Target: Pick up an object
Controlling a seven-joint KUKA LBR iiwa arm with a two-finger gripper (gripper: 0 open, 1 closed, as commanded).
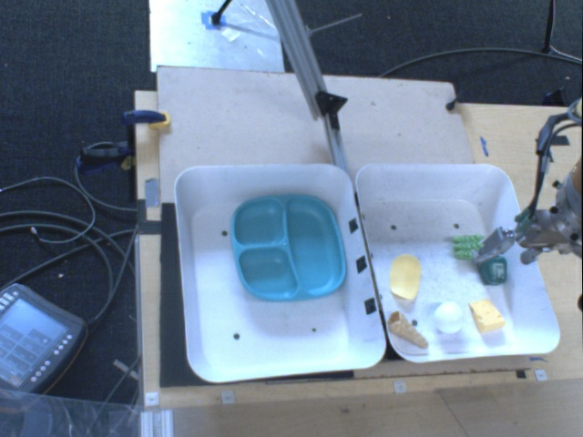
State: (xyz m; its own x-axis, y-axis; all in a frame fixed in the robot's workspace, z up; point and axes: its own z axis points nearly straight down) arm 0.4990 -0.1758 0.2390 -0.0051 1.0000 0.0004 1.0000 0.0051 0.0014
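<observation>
In the right bin [428, 198] lie several small items: a green knobbly piece [467, 245], a dark green block [493, 269], a yellow curved piece [405, 277], a white ball [447, 317], a yellow wedge [487, 316] and a tan cone [407, 330]. My gripper [513, 247] reaches in over that bin's right side. It hangs just above and right of the dark green block, fingers spread, with nothing between them. One fingertip [498, 240] sits close to the green knobbly piece.
The left bin [205, 326] holds a blue divided plate [288, 247]. A grey metal pole [301, 48] slants down to the wall between the two bins. Cables and a pendant [32, 333] lie on the floor at left.
</observation>
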